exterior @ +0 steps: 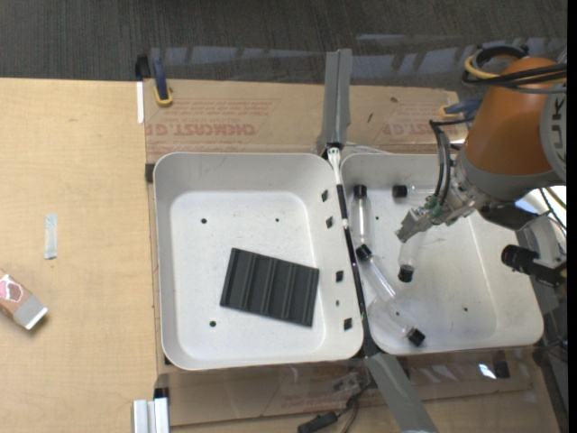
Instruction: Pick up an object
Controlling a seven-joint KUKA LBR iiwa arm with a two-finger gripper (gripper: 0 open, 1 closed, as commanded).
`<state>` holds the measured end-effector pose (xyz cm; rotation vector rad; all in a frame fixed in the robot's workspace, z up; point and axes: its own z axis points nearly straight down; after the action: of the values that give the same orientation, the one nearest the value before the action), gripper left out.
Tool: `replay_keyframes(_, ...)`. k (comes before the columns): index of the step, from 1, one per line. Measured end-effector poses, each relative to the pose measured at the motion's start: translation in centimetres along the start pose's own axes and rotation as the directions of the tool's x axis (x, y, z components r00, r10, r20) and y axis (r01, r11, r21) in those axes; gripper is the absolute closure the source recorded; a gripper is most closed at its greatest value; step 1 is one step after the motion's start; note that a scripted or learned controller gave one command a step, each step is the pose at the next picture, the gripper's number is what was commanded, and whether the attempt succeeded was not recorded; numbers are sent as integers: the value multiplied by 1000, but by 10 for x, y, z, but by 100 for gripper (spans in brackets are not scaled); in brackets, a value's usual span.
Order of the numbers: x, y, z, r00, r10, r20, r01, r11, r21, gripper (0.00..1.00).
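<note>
A dark ribbed rectangular panel (270,287) lies flat in the left white bin (164,242), slightly tilted, near the bin's middle. My gripper (412,230) hangs over the upper left part of the right white bin (491,318), pointing down and to the left, well apart from the panel. The grey arm with its orange band (507,129) comes in from the upper right. Just below the gripper stands a short clear tube with a black end (405,273). Whether it touches the gripper is unclear.
Clear tubing with black fittings (383,287) runs along the right bin's left wall. A metal divider (338,97) rises between the bins at the back. On the wooden bench at left lie a small grey strip (50,237) and a red-and-white item (20,303).
</note>
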<state>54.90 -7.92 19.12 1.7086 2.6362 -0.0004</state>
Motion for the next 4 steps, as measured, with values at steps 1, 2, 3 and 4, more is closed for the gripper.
replay_keyframes(1,7,32,1,1000,-10,0,10,1000,1,100)
replay_keyframes(2,-2,119,1,999,-46,1,46,999,1,100)
replay_keyframes(3,-2,120,-8,999,-48,4,48,999,1,100)
replay_keyframes(4,-3,120,-17,999,-50,7,50,999,1,100)
